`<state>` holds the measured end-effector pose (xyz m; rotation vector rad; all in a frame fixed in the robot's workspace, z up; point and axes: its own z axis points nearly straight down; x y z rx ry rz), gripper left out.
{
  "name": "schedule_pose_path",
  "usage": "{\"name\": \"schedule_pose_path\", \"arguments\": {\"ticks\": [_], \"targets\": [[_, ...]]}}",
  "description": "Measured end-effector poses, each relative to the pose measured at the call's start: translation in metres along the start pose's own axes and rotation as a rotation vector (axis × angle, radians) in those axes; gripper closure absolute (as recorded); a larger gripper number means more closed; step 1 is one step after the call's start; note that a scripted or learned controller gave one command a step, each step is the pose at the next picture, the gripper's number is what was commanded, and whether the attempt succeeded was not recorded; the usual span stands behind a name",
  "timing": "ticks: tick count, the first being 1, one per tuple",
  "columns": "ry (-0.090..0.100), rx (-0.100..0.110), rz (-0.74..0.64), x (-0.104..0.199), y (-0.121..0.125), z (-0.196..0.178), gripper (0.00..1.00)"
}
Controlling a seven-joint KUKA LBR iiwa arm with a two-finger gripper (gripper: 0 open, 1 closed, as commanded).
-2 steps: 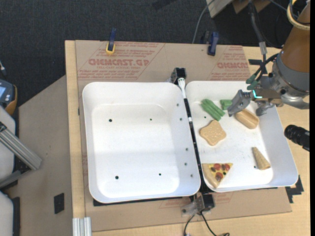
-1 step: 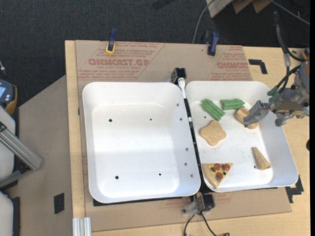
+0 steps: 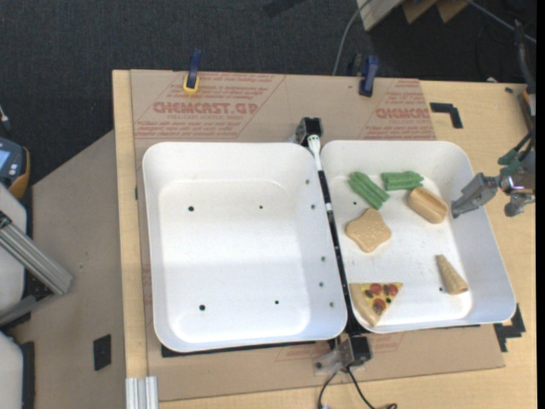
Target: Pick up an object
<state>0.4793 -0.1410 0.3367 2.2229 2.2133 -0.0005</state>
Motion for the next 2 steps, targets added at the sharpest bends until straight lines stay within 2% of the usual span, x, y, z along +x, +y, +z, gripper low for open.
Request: {"name": "schedule_pose_path", "arguments": {"ticks": [2], "targets": [[0.001,0.000,-0.004,0.0027,0.0004,0.0000,0.00]]}}
